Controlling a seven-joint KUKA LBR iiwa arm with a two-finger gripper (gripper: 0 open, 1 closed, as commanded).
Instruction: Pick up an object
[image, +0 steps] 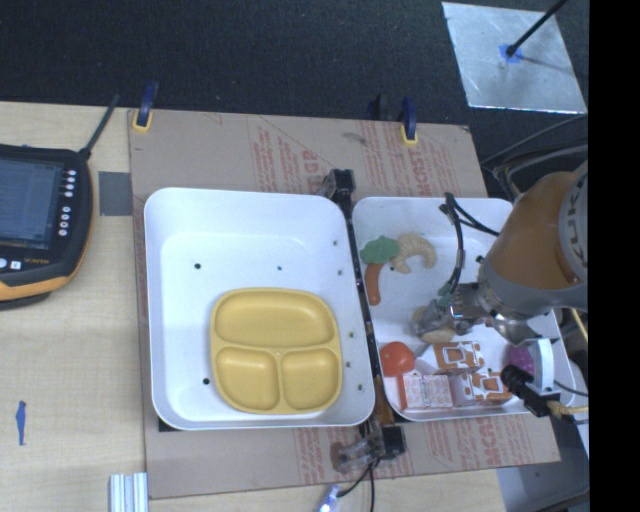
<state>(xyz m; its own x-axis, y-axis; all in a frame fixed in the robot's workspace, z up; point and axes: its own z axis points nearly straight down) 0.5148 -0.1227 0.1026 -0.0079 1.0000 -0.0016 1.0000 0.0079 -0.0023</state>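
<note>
We've got the arm (535, 250) coming in from the right with its tool (437, 318) low in the right bin (400, 212), though honestly we can't tell what state the tool is in or if anything's caught in it. The pickable stuff is all in that right bin: a carrot with a green top (374, 270) near the left wall, a tan croissant-looking piece (415, 250) just beside it, a red scoop (396, 359), plus a couple of printed cartons (465, 362) along the front. Over in the left bin (175, 230) there's a yellow divided tray (275, 350) sitting flat, and a controller tablet (40, 220) lies on the counter (60, 400) way off to the left.
</note>
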